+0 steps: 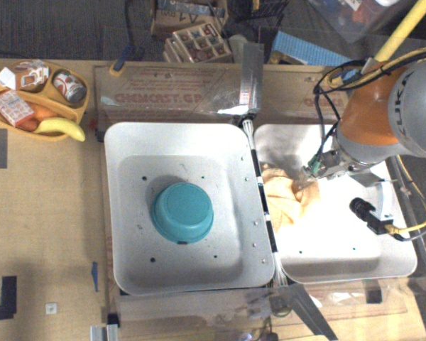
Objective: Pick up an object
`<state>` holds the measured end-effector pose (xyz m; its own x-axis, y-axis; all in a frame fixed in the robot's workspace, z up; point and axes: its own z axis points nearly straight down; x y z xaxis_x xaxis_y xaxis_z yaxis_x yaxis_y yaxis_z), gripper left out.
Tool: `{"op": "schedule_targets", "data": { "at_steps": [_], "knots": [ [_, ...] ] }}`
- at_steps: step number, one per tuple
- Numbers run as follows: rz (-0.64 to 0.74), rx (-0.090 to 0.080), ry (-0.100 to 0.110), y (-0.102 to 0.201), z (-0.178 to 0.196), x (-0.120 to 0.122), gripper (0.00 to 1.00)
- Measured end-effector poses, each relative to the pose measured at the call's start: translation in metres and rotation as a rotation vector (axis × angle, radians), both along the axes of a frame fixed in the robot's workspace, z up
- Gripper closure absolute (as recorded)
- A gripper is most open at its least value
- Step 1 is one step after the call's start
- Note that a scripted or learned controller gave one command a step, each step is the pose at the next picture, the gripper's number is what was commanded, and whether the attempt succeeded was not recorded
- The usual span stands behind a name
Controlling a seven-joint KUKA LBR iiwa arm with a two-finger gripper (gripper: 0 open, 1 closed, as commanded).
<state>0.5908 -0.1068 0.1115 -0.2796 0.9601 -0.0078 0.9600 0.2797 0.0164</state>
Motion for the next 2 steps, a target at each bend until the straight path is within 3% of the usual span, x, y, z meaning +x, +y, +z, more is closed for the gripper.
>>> {"op": "schedule_targets", "data": {
  "at_steps": [1,2],
  "knots": [
    [0.000,0.000,0.000,-0.0003,0.0001,0.0000,0.00],
    [0.000,0.000,0.000,-0.0003,0.0001,0.0000,0.00]
  ]
}}
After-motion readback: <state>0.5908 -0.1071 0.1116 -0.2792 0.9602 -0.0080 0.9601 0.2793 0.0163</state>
